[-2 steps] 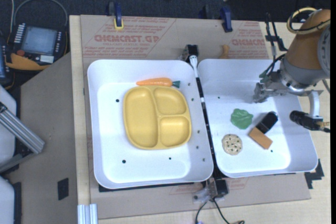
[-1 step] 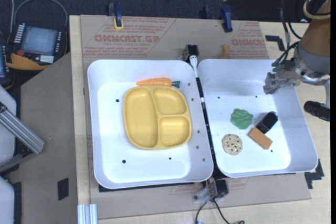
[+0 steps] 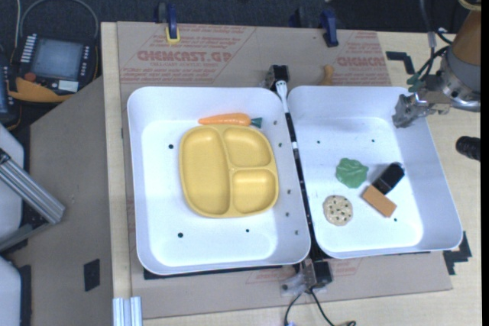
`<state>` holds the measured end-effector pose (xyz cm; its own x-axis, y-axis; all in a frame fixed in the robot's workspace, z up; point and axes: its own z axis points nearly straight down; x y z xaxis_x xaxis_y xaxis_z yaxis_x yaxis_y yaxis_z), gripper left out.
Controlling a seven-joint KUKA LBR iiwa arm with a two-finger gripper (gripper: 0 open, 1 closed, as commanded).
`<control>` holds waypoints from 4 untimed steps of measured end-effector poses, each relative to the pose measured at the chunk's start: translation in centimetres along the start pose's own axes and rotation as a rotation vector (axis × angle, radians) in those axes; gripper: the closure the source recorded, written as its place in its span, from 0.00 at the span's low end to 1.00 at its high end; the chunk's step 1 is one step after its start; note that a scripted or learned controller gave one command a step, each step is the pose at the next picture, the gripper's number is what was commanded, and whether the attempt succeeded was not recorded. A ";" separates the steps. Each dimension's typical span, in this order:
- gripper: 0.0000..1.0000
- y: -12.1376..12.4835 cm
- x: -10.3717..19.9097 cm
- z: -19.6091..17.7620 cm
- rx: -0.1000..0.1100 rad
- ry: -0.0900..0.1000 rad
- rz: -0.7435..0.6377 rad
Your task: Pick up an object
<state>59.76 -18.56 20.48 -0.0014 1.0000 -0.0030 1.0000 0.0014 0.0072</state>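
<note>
Cookie (image 3: pixel 337 209), green piece (image 3: pixel 351 172), black block (image 3: pixel 388 177) beside orange block (image 3: pixel 379 201).

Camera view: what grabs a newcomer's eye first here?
The yellow divided plate fills the middle of the left bin, with an orange carrot lying just beyond its far edge. In the right bin a small cluster sits together: a green piece, a cookie, and a black block against a tan block. The gripper hangs over that bin's far right corner, away from all of them.
</note>
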 end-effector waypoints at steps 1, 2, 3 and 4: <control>1.00 0.2 -0.8 -6.1 0.000 -0.001 0.001; 1.00 1.4 4.3 -4.7 0.009 0.005 -0.004; 1.00 1.3 10.1 -3.2 0.010 0.006 -0.005; 1.00 1.1 14.8 -3.6 0.009 0.004 -0.003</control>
<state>60.77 -3.80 24.00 -0.0048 1.0000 0.0014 1.0000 0.0049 -0.0022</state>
